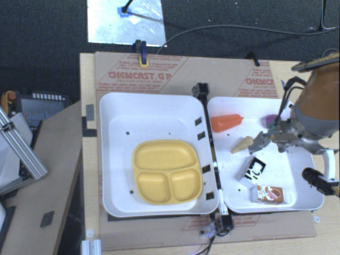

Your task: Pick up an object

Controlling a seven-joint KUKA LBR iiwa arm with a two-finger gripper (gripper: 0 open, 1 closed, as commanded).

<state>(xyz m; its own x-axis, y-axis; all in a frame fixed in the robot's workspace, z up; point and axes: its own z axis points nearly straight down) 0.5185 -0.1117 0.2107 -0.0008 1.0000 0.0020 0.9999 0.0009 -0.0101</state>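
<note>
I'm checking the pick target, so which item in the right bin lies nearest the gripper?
The tan cone. It lies just left of the gripper, nearly touching it. The orange carrot sits farther up, the black-and-white card lower, and the brown packet near the bin's bottom edge.

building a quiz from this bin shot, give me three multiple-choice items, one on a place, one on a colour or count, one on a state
1. Where does the yellow divided plate lie?
A. in the left bin
B. in the right bin
C. on the cardboard

2. What colour is the carrot-shaped toy?
A. blue
B. orange
C. white

3. How does the gripper stand to the black-and-white block?
A. holding it in the air
B. low over the right bin, the block lying apart on the floor
C. parked over the left bin

Answers: 1 A, the plate rests on the left bin floor. 2 B, it is orange throughout. 3 B, the block lies below the gripper, untouched, in the right bin.
</note>
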